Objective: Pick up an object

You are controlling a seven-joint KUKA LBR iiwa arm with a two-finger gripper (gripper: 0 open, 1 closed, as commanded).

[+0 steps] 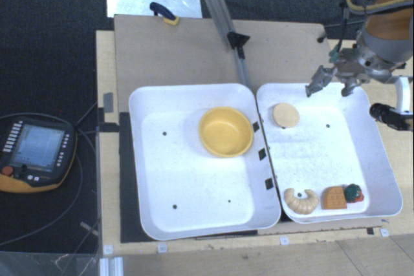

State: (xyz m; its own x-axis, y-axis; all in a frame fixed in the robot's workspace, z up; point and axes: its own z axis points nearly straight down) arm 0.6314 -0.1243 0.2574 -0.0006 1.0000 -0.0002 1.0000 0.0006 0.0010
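While the arm [387,10] reaches in over the right bin's [381,158] far edge, the gripper [332,86] hangs with fingers apart, holding nothing. Disc [286,116] lies near, below-left; croissant [301,201], cracker [334,198] at near edge. Bowl [226,131] sits in left bin [155,158].

Tan bench [168,55], two white bins side by side, left bin [149,203], right bin [381,171], touching.
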